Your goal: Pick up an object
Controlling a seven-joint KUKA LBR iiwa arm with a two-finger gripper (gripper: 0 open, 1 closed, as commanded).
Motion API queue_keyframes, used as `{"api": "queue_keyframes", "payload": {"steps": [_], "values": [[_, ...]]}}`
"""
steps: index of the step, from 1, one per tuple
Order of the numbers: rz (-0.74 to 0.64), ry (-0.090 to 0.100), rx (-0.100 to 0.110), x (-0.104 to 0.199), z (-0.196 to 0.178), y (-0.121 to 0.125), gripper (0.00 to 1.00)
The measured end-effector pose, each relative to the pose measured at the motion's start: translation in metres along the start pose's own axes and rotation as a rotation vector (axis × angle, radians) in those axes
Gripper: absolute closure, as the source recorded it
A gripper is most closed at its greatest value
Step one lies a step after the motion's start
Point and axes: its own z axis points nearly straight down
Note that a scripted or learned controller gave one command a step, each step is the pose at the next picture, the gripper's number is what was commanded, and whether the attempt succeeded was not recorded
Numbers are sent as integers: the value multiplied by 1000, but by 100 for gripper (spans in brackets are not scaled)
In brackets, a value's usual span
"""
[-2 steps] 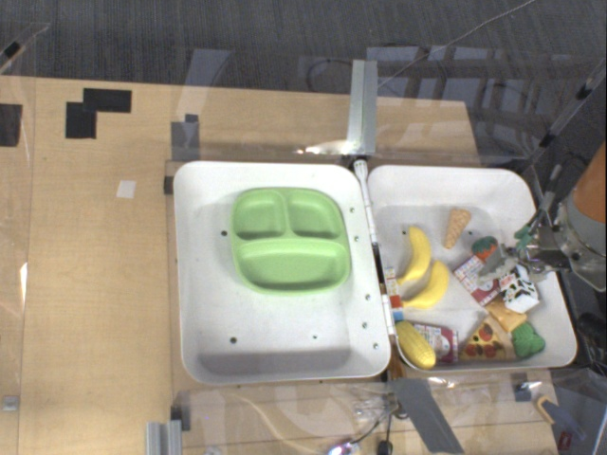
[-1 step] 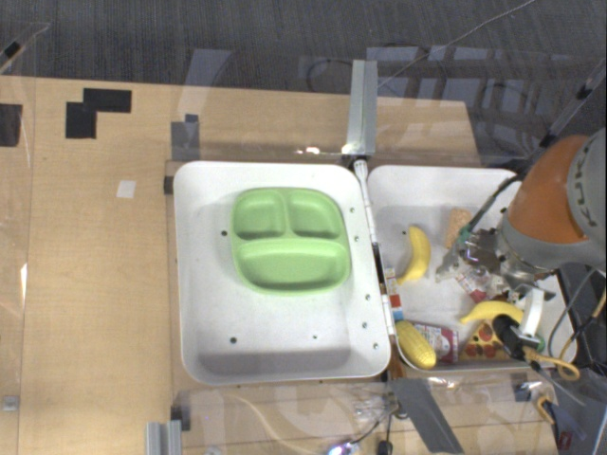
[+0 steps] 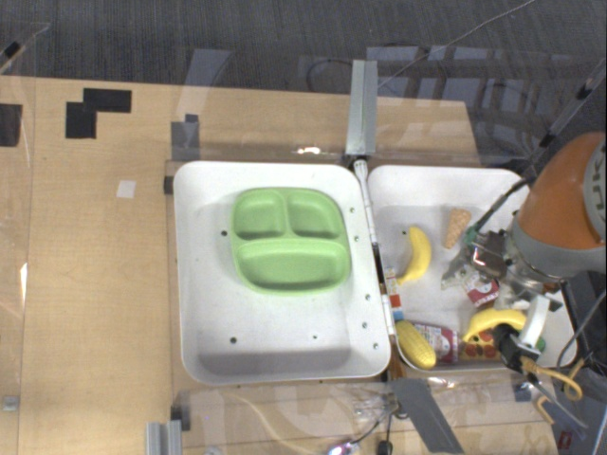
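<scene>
a: where are we? our pincer (image 3: 471, 265) hangs low in the right bin (image 3: 432, 186), just by the red packet (image 3: 482, 295).
b: open or shut, we cannot tell. let's drop straight down and squeeze slowly.

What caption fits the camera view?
Gripper hovers over right bin beside banana; green tray lies in left bin.

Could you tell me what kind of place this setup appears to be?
Probably a robotics lab's pick-and-place test bench: two white bins side by side, toy-like items such as a banana and a green divided plate, and a robot arm reaching in.
</scene>
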Motion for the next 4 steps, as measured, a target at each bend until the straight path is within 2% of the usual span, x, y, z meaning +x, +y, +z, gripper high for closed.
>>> {"api": "queue_keyframes", "payload": {"steps": [1, 2, 3, 4], "values": [[-91, 2, -11, 34, 74, 49, 0], [-295, 0, -15, -34, 73, 33, 0], [-256, 3, -16, 31, 73, 51, 0], [-299, 2, -10, 79, 75, 118, 0]]}}
